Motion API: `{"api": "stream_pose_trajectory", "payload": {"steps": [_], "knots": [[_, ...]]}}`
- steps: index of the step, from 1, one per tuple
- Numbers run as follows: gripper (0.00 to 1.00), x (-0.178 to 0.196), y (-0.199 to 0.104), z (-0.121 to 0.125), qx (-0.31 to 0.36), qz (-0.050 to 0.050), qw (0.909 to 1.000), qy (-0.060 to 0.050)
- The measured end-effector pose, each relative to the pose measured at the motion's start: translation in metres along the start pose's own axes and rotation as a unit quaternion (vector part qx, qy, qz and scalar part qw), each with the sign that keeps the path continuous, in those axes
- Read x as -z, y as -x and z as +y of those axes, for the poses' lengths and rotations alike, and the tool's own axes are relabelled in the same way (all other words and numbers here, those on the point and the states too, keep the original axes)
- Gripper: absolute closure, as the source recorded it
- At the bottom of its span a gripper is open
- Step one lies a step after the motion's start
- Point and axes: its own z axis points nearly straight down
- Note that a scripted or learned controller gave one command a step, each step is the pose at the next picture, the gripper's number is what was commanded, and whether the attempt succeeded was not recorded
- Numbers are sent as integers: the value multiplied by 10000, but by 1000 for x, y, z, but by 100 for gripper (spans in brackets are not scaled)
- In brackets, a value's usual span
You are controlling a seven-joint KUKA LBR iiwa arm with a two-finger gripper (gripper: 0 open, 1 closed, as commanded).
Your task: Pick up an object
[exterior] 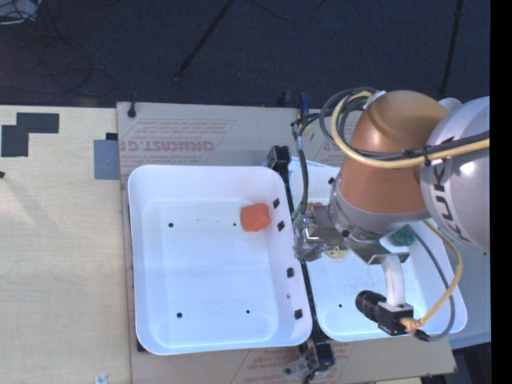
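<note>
An orange block lies in the left bin, near its upper right corner. The arm's orange wrist band hangs over the right bin. My gripper sits below that band at the right bin's left wall, just right of the divider and about a hand's width from the orange block. A teal object peeks out from under the arm in the right bin. Most of the right bin's floor is hidden by the arm.
A black cylindrical part on a white bracket with a yellow cable hangs low over the right bin's front. Black clips line the divider between the bins. The bins rest on a cardboard sheet, with a wooden bench to the left.
</note>
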Motion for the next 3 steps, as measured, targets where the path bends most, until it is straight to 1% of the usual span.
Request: {"api": "stream_pose_trajectory", "payload": {"steps": [1, 2, 3], "knots": [[100, -96, 41, -4, -62, -24, 9999, -89], [100, 45, 28, 1, -24, -6, 10000, 30], [100, -44, 78, -3, -68, -23, 9999, -82]]}}
